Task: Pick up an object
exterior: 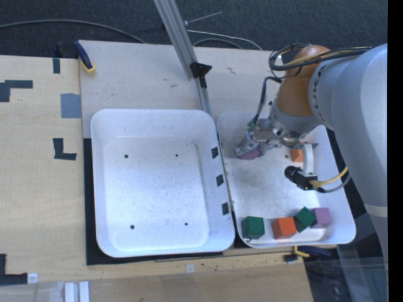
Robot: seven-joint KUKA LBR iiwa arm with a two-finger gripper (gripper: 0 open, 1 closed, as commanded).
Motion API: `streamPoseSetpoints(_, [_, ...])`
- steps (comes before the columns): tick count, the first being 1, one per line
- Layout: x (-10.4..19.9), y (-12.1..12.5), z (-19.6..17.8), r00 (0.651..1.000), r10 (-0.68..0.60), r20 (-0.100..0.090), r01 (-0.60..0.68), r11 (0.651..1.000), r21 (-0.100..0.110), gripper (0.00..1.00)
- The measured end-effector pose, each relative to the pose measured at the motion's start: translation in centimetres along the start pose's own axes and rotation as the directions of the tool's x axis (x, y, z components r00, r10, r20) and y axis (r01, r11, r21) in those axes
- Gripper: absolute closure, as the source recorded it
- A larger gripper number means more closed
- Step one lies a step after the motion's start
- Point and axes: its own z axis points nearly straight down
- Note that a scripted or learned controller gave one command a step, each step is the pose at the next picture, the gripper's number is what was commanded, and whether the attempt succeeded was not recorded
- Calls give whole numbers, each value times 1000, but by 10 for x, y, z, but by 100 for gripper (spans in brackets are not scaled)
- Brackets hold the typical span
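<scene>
The gripper (250, 148) sat low in the right bin (264, 187) over a purplish object (250, 155) — finger state unreadable (blurred) — so a shallow grab could slip off.

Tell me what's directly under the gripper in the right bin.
A small purple object peeks out beneath the gripper, on the right bin floor. Most of it is covered by the gripper, so its shape and whether it is gripped can't be seen.
</scene>
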Motion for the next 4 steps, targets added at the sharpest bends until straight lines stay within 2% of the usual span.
streamPoseSetpoints(1, [-38, -73, -65, 1000, 6, 3, -6, 1000, -4, 100])
streamPoseSetpoints(2, [38, -41, -89, 1000, -8, -3, 8, 1000, -5, 100])
streamPoseSetpoints(3, [46, 15, -106, 1000, -2, 0, 2, 1000, -7, 100])
streamPoseSetpoints(4, [66, -51, -86, 1000, 1, -1, -1, 1000, 5, 100])
